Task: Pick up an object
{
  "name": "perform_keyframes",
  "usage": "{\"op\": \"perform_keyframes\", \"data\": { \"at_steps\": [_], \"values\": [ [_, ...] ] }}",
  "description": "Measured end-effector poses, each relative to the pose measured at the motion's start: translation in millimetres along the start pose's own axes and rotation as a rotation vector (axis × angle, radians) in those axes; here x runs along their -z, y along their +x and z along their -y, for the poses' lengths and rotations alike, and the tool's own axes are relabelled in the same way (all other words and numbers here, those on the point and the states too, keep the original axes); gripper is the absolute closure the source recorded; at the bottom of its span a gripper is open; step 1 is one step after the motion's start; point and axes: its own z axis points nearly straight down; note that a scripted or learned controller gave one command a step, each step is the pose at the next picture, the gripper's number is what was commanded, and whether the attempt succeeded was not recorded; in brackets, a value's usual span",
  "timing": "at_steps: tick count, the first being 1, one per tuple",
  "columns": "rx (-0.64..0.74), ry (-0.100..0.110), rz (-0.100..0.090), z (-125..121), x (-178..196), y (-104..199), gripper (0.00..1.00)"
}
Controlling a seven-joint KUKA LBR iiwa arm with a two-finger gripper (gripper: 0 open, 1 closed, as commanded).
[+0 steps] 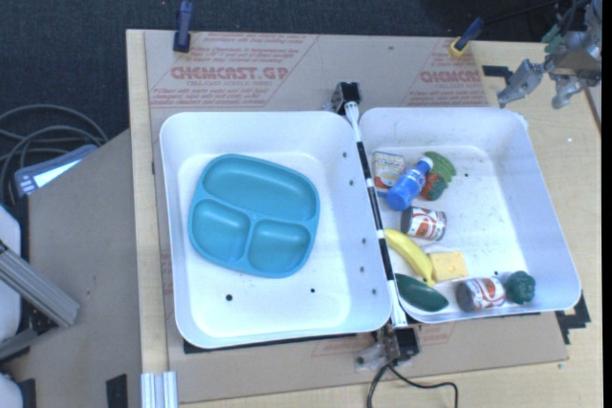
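Hovering at the upper right edge of the camera view, the grey metal two-finger tool (541, 83) sits above the desk (287, 72) just beyond the far right corner of the right shallow white bin (540, 196), well apart from everything inside it. Its two fingers are spread, with nothing between them.

All the small objects lie in the right bin, gathered along its left wall and near edge. A small white packet with red print (387, 169) lies nearest the far left corner, with a blue plastic bottle with a white cap (407, 186) tilted just beside it. A dark green rounded toy vegetable (441, 165) touches the bottle's cap end, and a reddish item peeks out under it. Below these lies a small can with a red and white label (424, 224). A yellow toy banana (408, 253) runs along the divider, a pale yellow block (448, 265) just beside it. A dark green oval toy (421, 293), a second labelled can on its side (480, 293) and a small green knobbly toy (520, 286) line the near edge.

The left shallow white bin (191, 301) holds a turquoise three-compartment plastic plate (254, 215).
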Motion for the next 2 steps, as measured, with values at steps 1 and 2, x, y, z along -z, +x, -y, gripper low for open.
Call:
{"op": "perform_keyframes", "data": {
  "at_steps": [1,2],
  "values": [
    [0.001,-0.001,0.0,17.5,-176.2,57.8,0.0],
    [-0.001,0.0,0.0,97.6,-176.5,80.3,0.0]
  ]
}}
